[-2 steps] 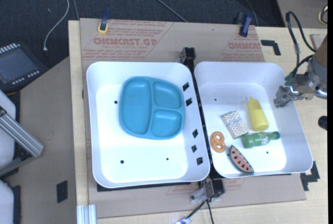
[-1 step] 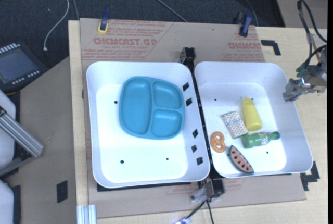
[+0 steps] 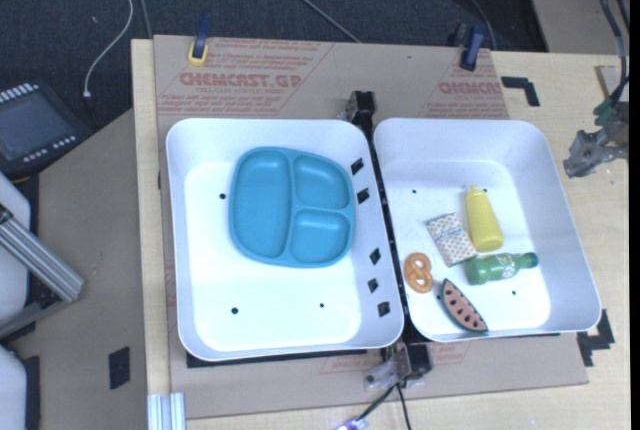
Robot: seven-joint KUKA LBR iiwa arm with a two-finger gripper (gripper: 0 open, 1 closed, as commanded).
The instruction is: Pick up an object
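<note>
1. On the bench (image 3: 260, 78), a brown board is laid under two white bins set side by side, their inner rims touching along the middle.
2. Left bin (image 3: 200, 318): shallow and white, with rounded corners; one item is held in it.
3. Right bin (image 3: 560, 218): the same shape; five small items are gathered in its near half, towards the centre.
4. Plate (image 3: 290, 206): blue, divided into three compartments, laid flat in the upper middle of the left bin.
5. Gripper (image 3: 590, 153): grey, seen at the right edge, outside the right bin and just past its far right corner, well apart from every item. Whether it is spread or closed cannot be told; nothing is seen held in it.
6. Green bottle (image 3: 498, 267): laid on its side, cap pointing right, just below the yellow bottle.
7. Yellow bottle (image 3: 483, 218): laid lengthwise, just right of the packet.
8. Watermelon slice (image 3: 463, 306): red with a dark rind, nearest the front wall.
9. Packet (image 3: 450, 238): small, patterned, tilted, between the yellow bottle and the pretzel.
10. Pretzel (image 3: 418, 271): orange, nearest the left wall of the right bin.
</note>
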